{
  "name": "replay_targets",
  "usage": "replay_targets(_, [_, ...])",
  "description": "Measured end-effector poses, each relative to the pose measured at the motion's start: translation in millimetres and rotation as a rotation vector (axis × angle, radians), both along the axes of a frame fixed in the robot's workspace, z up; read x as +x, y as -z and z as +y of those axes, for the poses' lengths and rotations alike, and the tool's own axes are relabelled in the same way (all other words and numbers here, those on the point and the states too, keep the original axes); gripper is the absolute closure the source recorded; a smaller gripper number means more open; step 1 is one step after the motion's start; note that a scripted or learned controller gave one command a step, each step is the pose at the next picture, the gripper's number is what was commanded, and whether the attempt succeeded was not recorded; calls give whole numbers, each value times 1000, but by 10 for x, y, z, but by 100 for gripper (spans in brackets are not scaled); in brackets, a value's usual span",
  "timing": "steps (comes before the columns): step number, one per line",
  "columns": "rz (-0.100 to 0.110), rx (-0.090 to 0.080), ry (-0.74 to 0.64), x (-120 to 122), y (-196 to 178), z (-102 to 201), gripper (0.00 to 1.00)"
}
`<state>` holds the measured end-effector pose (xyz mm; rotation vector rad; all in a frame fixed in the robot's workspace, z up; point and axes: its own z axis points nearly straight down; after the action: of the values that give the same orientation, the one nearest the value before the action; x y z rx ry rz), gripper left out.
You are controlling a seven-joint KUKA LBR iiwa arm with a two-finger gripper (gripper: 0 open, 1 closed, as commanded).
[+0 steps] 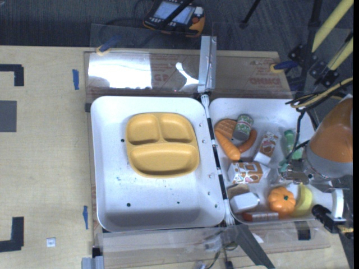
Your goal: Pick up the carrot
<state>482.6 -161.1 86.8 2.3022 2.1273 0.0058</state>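
The carrot point(227, 145) lies near the right bin's point(255, 106) left wall. Whether the pincer point(293, 172) is open or closed, I cannot tell.

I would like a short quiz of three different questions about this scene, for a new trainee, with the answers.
1. True or false: the orange plastic carrot lies in the left white bin.
2. Which bin holds the yellow three-compartment plastic tray? A) left B) right
3. Fill in: the small grey can lies against the carrot's ____ end in the picture.

Key
1. False; it lies in the right white bin, near the divider.
2. A.
3. Upper.
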Motion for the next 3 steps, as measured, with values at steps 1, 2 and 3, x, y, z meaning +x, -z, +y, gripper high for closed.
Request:
replay_targets(1, [1, 3, -73, 5, 3, -253, 100])
replay_targets(2, [1, 3, -77, 6, 5, -453, 100])
replay_targets(3, [1, 5, 66, 3, 7, -544, 100])
